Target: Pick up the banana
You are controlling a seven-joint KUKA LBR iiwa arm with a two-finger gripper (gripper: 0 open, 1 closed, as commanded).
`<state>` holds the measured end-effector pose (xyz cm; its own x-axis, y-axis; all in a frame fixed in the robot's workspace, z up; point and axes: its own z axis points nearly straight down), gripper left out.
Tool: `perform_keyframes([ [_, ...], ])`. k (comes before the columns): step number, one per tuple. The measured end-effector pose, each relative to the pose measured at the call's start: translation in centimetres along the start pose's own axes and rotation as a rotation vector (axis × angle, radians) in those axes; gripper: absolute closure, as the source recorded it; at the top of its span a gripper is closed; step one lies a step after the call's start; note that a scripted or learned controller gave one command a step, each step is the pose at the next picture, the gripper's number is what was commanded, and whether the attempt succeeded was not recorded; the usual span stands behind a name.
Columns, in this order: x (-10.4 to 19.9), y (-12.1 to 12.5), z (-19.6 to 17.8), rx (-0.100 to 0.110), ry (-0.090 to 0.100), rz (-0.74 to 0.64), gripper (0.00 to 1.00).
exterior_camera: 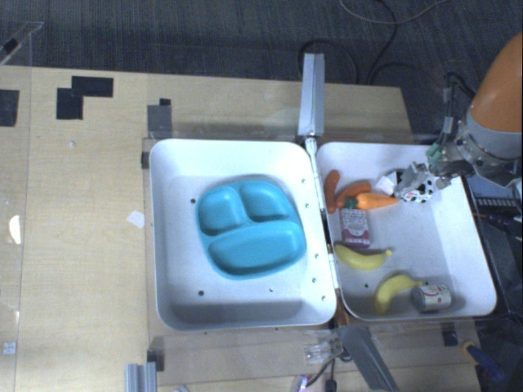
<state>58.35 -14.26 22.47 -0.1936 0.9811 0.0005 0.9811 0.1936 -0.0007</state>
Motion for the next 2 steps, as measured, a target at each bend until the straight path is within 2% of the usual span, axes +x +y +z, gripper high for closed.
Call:
perform_keyframes([
  [1,3.3,-5.7,10.1,0.0,0.001,-0.154,0.0],
  [2,4.5,-7.4,12.3,-0.042,-0.028,-0.561,0.0],
])
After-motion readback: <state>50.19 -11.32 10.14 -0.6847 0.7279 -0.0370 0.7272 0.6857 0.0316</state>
